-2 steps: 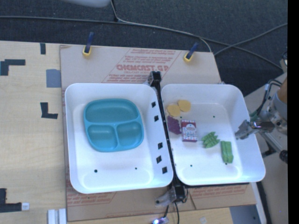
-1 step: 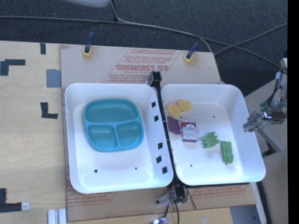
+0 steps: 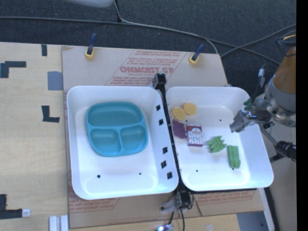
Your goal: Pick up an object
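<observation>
The right bin [image 3: 250, 174] holds two yellow round pieces [image 3: 184, 111], a purple item [image 3: 179, 128], a small red and white box [image 3: 194, 134], a green leafy piece [image 3: 217, 144] and a green pod [image 3: 233, 156]. My gripper [image 3: 239, 123] hangs over the bin's right side, up and to the right of the green pieces. Nothing shows between its fingers. Its grey fingers point down and left.
The left bin [image 3: 77, 172] holds a teal divided plate [image 3: 117, 128]. Black clips line the wall between the bins. Two yellow-blue clamps [image 3: 90, 48] pin the cardboard sheet at the back. Cables cross the dark floor behind.
</observation>
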Action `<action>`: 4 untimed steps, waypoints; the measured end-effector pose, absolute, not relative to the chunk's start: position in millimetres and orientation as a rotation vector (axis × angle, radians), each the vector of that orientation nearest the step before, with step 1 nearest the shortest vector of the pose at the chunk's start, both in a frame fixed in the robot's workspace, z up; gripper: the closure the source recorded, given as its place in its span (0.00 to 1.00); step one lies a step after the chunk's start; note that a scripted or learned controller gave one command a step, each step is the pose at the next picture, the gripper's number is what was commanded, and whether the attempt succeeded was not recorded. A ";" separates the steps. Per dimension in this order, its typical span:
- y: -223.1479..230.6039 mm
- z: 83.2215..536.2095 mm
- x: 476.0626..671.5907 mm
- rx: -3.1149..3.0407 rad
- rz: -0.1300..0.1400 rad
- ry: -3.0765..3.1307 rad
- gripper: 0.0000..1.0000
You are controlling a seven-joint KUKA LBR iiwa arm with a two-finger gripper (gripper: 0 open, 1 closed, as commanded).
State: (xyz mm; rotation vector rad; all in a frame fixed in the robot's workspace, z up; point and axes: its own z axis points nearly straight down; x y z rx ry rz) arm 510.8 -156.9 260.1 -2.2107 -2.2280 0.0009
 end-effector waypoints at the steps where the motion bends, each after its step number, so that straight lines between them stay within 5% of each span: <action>1: -100.6 242.7 526.6 -2.211 0.003 -2.225 1.00; 4: 65.2 242.7 568.2 -2.211 0.003 -2.227 1.00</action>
